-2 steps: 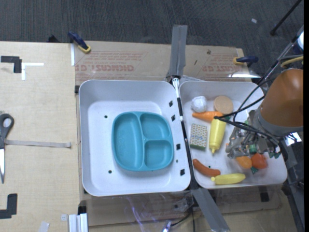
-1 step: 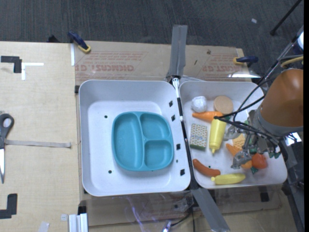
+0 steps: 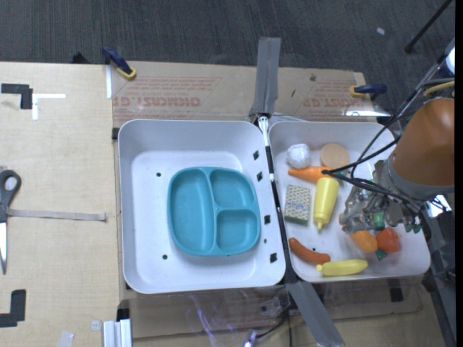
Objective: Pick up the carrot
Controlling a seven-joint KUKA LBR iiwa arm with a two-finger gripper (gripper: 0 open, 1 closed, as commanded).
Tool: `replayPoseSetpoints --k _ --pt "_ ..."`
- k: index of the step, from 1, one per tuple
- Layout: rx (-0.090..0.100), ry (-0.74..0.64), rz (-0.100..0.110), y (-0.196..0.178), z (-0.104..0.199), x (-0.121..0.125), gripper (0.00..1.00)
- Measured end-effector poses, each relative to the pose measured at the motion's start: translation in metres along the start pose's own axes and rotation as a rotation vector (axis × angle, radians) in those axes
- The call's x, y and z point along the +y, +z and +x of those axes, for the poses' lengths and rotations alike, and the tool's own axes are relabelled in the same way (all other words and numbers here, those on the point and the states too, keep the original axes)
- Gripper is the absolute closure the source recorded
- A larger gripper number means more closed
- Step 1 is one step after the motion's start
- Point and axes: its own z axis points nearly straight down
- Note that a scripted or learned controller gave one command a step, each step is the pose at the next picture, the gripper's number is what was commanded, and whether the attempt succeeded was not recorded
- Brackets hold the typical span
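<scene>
The carrot point(image 3: 307, 172), orange and slim, lies across the upper left of the right bin point(image 3: 412, 266), between a white ball point(image 3: 298, 154) and a yellow bottle point(image 3: 325, 199). My gripper point(image 3: 359, 219) hangs low over the right half of that bin, to the right of and below the carrot, and is apart from it. It sits just above an orange fruit point(image 3: 365, 241) and a red fruit point(image 3: 389, 241). Cables and the wrist hide its tip.
The right bin also holds a tan disc point(image 3: 334, 154), a green-white sponge point(image 3: 296, 204), a red sausage point(image 3: 309, 251) and a banana point(image 3: 344, 267). A teal divided plate point(image 3: 214, 210) lies in the left bin point(image 3: 137, 194). Scissors point(image 3: 6, 194) rest on the bench at far left.
</scene>
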Motion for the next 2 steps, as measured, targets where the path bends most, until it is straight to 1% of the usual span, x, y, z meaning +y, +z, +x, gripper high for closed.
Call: replayPoseSetpoints --k 1,2 --pt "0.0 0.0 0.0 0.0 0.0 0.0 0.0" --pt "0.021 0.461 -0.001 0.031 0.008 -0.029 0.0"
